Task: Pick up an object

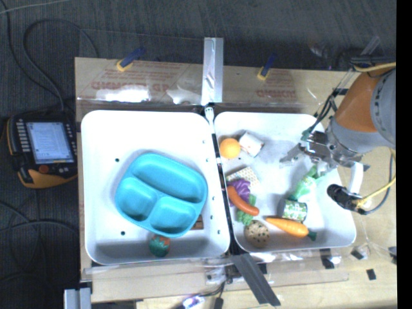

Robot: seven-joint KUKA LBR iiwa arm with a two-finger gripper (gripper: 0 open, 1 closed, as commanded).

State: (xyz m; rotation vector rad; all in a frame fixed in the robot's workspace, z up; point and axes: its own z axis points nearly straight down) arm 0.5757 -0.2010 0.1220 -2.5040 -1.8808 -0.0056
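The blue divided tray (161, 194) hides part of a small round green-and-red toy (159, 244) (its kind unclear); the arm (369, 111) is cut off at the right edge.

I see both bins (103, 140) white. L bin: bright blue divided tray (161, 192); small ball (159, 244) below it, green w/ red-orange top. R bin: orange round fruit (230, 148), white block (251, 145), purple grapes (241, 187), red-orange sausage-like piece (243, 203), tan speckled cookie (257, 232), orange carrot (287, 226) w/ green end, green bottle (300, 197) w/ dark label. Arm (367, 111) grey w/ orange band.
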